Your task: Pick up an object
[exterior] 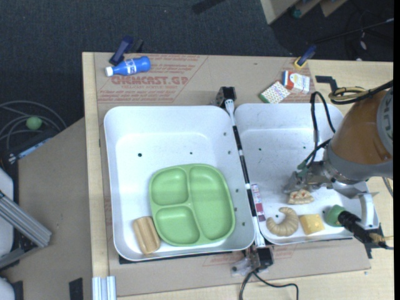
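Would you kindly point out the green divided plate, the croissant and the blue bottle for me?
green divided plate (190, 204), camera view, middle where its dividers meet.
croissant (283, 222), camera view, middle of its curved body.
blue bottle (130, 67), camera view, middle of its body.

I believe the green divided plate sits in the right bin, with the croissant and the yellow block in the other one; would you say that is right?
Not quite: the camera view shows the green divided plate in the left bin, not the right. The croissant and the yellow block lie in the other one, the right bin, near its front edge.
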`<state>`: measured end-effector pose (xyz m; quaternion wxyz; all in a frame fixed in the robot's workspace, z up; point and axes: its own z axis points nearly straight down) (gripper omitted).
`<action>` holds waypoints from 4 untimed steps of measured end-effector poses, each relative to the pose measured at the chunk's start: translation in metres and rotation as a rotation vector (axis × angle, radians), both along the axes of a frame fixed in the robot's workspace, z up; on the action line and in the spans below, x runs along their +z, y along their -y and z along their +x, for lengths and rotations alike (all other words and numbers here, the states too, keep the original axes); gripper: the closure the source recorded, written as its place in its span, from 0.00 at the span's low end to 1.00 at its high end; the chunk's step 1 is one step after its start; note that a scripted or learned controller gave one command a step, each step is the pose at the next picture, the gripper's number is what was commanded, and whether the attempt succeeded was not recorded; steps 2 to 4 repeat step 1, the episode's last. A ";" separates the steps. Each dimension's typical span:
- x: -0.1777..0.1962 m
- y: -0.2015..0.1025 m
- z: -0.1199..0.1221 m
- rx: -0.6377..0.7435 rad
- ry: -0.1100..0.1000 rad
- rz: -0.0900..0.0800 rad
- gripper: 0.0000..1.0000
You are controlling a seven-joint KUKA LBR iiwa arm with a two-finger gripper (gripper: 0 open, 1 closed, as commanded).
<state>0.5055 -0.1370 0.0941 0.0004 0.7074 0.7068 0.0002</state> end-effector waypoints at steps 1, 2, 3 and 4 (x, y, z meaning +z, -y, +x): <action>0.091 -0.083 0.050 0.003 0.002 0.002 1.00; 0.091 -0.083 0.050 0.003 0.002 0.002 1.00; 0.091 -0.083 0.050 0.003 0.002 0.002 1.00; 0.091 -0.083 0.050 0.003 0.002 0.002 1.00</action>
